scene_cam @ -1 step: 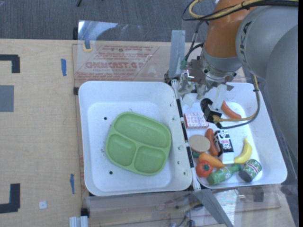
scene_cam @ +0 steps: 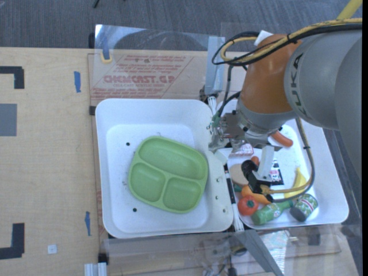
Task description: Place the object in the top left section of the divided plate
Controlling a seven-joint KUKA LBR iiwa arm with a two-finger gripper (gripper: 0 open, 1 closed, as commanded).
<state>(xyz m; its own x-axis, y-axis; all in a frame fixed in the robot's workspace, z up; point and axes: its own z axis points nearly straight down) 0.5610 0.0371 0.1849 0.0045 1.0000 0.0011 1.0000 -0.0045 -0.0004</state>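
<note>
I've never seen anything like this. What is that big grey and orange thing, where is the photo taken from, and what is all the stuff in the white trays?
This is one photo from a camera fixed above a bench, looking down at a slant. The grey and orange machine is a robot arm reaching in from the right. Its gripper hangs over the right white bin, which holds small toy foods, such as a yellow banana and a green bottle. The left white bin holds a light green divided plate with three sections. I cannot tell whether the gripper holds anything.
</note>
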